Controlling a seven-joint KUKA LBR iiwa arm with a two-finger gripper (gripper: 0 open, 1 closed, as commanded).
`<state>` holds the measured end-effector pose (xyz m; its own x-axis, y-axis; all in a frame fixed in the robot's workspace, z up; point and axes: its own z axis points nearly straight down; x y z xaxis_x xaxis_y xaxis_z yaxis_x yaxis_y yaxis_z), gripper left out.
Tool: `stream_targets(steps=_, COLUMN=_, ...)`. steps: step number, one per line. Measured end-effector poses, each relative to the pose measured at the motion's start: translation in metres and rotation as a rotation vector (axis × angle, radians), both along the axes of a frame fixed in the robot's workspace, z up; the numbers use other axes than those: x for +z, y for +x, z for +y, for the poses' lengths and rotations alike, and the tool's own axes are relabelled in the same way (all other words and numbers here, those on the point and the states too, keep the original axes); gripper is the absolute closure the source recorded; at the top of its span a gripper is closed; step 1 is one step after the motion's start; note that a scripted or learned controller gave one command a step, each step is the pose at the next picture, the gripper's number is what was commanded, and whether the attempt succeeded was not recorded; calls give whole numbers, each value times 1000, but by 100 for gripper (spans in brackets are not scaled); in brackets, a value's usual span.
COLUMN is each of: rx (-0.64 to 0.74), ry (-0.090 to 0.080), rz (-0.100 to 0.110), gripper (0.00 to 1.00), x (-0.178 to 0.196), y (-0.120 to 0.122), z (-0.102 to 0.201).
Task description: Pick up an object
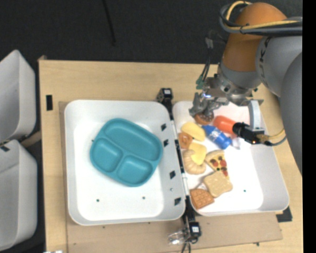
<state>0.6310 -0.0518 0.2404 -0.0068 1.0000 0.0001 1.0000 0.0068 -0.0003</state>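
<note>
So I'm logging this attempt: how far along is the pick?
Done: the gripper is down at the far end of the right bin, over the heap of toy food. In hand: nothing visibly held; the view doesn't show a grasp. Left: closing on one piece, such as the orange bottle or yellow piece, and lifting it. The teal divided plate lies in the left bin.

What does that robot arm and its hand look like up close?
The arm is thick, rounded and grey, with a glossy orange band above the wrist. Thin cables loop around the top of that band. The hand is a small, dark metal piece below the wrist.
</note>
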Motion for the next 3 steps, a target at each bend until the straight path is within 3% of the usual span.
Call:
stream_targets(steps=1, rx=-2, ry=-2, rz=2, gripper=100, x=-9, y=35, z=25)
stream_targets(steps=2, rx=-3, ry=-2, rz=1, gripper=100, x=3, y=49, z=29)
stream_targets(steps=3, rx=-6, ry=-2, rz=4, gripper=100, x=-13, y=37, z=31)
